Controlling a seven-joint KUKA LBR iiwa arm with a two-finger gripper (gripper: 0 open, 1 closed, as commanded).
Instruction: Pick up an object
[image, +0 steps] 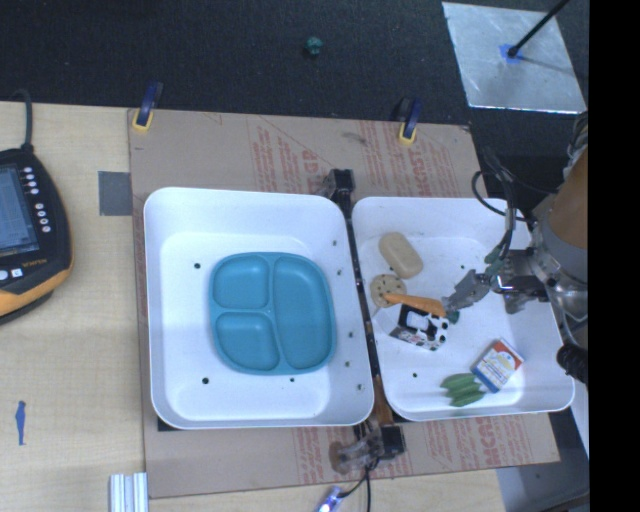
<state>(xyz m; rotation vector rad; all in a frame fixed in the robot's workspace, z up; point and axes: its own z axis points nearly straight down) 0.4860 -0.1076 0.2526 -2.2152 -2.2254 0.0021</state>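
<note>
The bench (80, 400) is seen carrying 2 white bins (250, 400); a blue divided plate (272, 312) is held in the left one. In the right bin, the claw (462, 297) is poised beside a black-and-white object (418, 326), its fingers' state indiscernible.

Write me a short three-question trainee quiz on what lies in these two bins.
1. True or false: the blue three-compartment plastic plate lies in the left white bin.
2. Which item lies nearest the right white bin's front edge? A) tan oval sponge-like block B) green pods C) orange stick
3. Fill in: the gripper hovers over the ___ bin.

Key: 1 true; 2 B; 3 right.
</note>
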